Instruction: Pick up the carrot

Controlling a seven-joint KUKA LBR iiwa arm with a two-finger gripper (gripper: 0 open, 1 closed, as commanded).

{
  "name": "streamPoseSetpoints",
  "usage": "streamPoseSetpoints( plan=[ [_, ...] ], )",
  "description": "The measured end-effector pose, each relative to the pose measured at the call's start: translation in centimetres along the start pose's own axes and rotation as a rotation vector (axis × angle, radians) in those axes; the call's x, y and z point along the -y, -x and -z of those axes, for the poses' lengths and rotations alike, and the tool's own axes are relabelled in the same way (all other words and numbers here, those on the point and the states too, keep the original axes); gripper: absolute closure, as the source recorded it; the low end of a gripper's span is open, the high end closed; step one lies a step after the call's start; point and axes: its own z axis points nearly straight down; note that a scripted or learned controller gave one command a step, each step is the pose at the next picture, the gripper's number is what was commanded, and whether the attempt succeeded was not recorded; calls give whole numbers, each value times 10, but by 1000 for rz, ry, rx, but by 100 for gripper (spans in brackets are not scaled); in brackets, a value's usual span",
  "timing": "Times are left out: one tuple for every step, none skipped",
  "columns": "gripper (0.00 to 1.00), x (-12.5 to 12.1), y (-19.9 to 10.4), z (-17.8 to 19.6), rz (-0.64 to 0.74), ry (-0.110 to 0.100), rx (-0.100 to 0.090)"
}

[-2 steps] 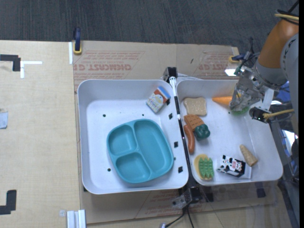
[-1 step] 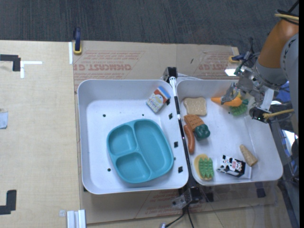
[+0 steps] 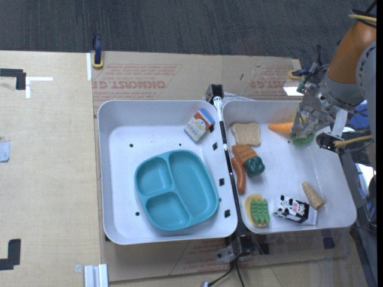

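Note:
The carrot [image 3: 280,127] lies in the right bin [image 3: 281,178] near its far right corner. Its orange body points left and its green leafy top [image 3: 303,139] points right. My gripper [image 3: 301,130] reaches in from the right and hangs down right over the leafy end, touching or almost touching it. The gripper's body hides where the orange part meets the green. The carrot looks to be resting on the bin floor.
The right bin also holds a toast slice [image 3: 246,134], a green pepper [image 3: 255,165], a sausage [image 3: 239,176], a corn cob [image 3: 258,211], a cow-print carton [image 3: 292,208] and a cone [image 3: 313,195]. In the left bin sit a teal divided plate [image 3: 175,189] and a small box [image 3: 199,127].

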Motion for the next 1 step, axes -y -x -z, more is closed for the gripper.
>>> streamPoseSetpoints(
  plan=[
    [100,75,25,-37,255,75,13]
  ],
)
